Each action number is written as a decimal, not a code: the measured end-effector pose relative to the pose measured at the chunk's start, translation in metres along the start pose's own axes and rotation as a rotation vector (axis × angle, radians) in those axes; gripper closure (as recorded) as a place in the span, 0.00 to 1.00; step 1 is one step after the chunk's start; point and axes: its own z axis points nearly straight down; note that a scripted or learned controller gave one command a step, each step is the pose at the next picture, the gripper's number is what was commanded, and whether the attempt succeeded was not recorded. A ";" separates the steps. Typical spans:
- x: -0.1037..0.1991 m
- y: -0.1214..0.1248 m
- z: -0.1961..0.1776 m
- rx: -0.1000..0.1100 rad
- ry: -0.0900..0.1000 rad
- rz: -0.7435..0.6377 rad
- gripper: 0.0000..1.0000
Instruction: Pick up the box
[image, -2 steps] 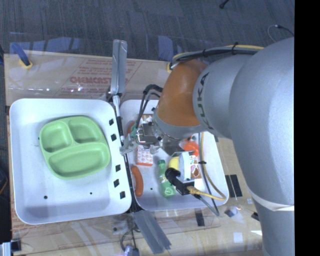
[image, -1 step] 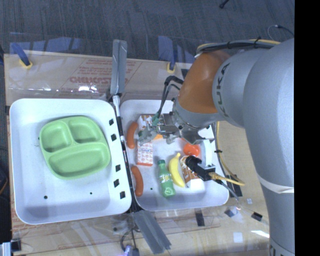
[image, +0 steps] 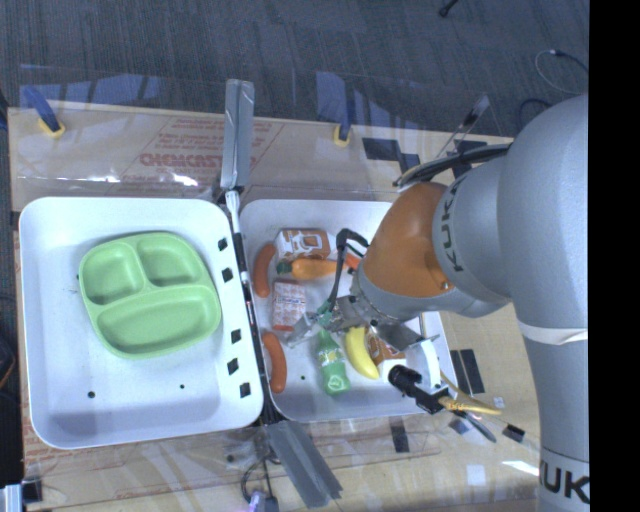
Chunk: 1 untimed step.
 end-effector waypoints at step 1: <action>0.000 0.000 -0.010 0.000 -0.001 -0.005 1.00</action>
